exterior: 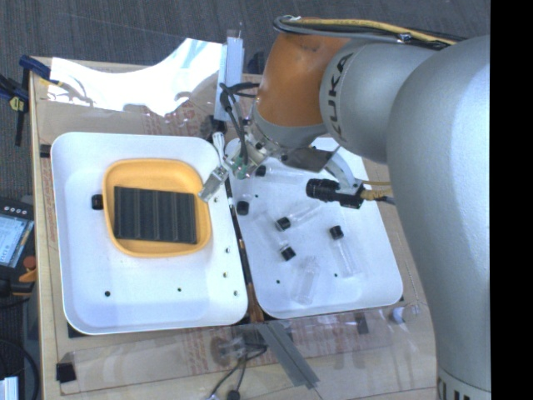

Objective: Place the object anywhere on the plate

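Observation:
A yellow plate with a dark ribbed insert lies in the left white bin. My gripper hangs over the plate's right edge, close to the divider between the bins. Nothing can be made out in its grasp. Several small clear vials with black caps lie in the right bin: one near the middle, one further right, one near the front. A short black-capped piece lies between them. The arm's orange band hides the right bin's back part.
A small black piece sits in the left bin beside the plate's left rim. A black cap lies next to the divider. A black connector juts out under the wrist. Clear foil lies behind the left bin.

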`<action>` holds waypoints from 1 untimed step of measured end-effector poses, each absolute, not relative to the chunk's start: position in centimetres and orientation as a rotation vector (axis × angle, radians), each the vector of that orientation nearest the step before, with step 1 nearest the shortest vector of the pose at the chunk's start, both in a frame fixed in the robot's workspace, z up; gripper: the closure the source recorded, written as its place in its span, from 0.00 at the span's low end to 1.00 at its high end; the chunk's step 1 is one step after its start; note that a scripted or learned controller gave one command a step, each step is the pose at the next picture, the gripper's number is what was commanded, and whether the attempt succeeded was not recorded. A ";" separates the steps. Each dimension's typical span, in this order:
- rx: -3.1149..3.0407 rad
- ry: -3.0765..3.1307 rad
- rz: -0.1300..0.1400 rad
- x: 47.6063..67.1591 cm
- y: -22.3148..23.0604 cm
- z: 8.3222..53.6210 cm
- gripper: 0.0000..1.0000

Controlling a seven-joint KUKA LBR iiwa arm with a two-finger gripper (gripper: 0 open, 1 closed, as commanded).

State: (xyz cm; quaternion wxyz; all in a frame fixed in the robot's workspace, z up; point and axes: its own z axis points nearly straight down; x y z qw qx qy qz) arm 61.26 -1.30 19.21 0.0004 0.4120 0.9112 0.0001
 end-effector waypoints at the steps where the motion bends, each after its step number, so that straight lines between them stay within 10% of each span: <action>1: 1.294 2.861 0.000 61.3 -1.3 19.2 0.00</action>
